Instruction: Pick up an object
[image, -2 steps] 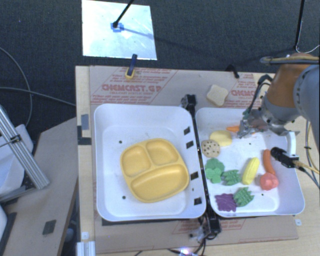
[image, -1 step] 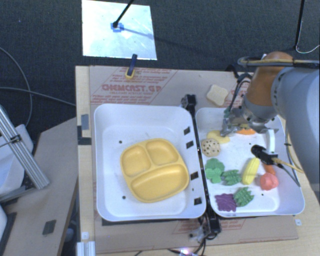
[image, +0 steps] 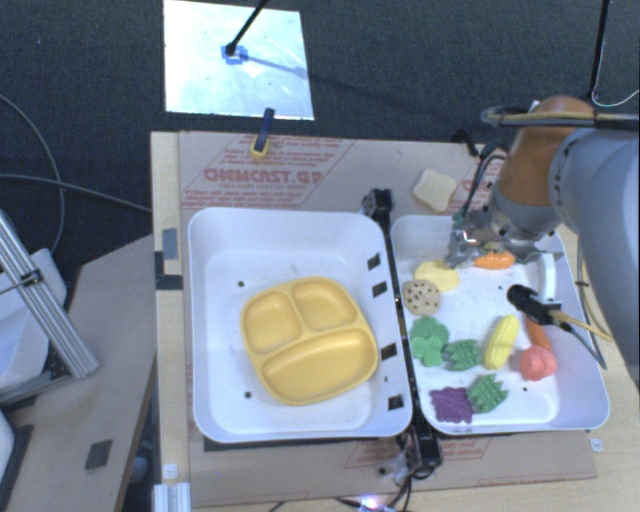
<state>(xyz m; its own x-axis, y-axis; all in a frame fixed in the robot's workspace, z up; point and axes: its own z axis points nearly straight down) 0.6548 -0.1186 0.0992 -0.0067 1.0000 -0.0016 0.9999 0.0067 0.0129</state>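
1. Sitting well left of gripper (image: 463, 247): left white bin (image: 215, 300), holding yellow 3-compartment plate (image: 308, 340), lying flat near its middle.
2. Lying left of gripper & nearer cam, close to right bin's left wall: round cookie (image: 421, 296) w/ dark chips. Sitting just beyond it, still nearer cam: green broccoli-like piece (image: 428, 340).
3. Resting slightly left of gripper & farther from cam, outside both bins on the cardboard: pale toast slice (image: 435, 189).
4. Lying just beside gripper, on its left-near side: pale yellow piece (image: 437, 275), the closest pickable obj. on that side.
5. Sitting well nearer cam than gripper, by the front wall: purple leafy piece (image: 452, 404).
6. Hanging low over back part of right white bin (image: 578, 405): gripper itself. Grip state: cannot tell from this angle.
7. Lying nearer cam than gripper, approx. in line w/ it: green leafy piece (image: 463, 353). Sitting a bit right of that, beside the purple one: second green piece (image: 487, 392).
8. Lying just right of gripper: small orange piece (image: 493, 262). Touching or apart: cannot tell.
9. Lying right of gripper & nearer cam: yellow corn cob (image: 501, 342).
10. Sitting farther right again: red-orange ball (image: 537, 362).
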